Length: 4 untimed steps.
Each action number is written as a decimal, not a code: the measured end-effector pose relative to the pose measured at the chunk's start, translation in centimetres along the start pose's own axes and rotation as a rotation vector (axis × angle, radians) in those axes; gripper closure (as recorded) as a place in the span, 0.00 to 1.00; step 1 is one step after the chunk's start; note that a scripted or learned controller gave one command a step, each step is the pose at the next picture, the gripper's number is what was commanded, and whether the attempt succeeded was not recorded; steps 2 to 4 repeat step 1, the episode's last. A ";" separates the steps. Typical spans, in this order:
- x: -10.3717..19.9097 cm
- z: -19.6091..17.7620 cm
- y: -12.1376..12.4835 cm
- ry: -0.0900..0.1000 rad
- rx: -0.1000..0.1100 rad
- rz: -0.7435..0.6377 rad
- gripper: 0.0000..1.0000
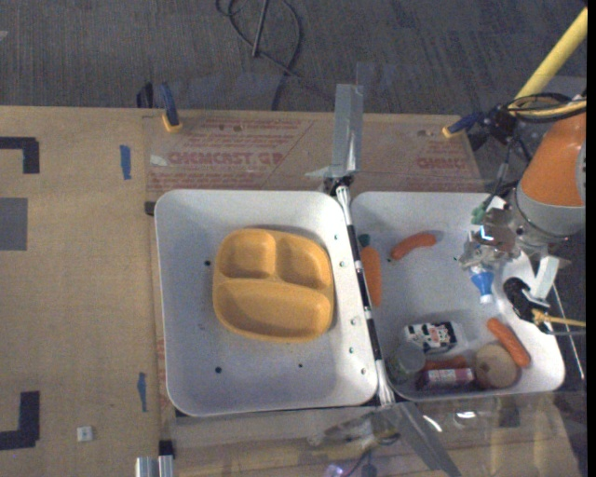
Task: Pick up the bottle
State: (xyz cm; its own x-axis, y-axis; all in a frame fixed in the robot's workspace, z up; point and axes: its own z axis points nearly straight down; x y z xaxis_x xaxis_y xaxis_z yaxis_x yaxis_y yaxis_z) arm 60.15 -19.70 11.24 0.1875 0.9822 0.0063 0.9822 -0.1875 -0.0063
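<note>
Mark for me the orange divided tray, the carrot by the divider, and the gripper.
orange divided tray (274, 284): camera view, on its large front compartment.
carrot (372, 275): camera view, mid-length of its body.
gripper (481, 270): camera view, at the fingertips above the right bin.

Robotics lab, taped cardboard-covered bench (74, 279), two white bins (177, 279), loose cables (270, 28) on grey carpet

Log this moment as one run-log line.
arm: over right bin | gripper: near far right edge | bottle: lying at near edge, apart from gripper | left bin: yellow tray | pick: not yet done
</note>
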 end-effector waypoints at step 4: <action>3.5 -7.3 3.5 -0.007 -0.004 0.162 1.00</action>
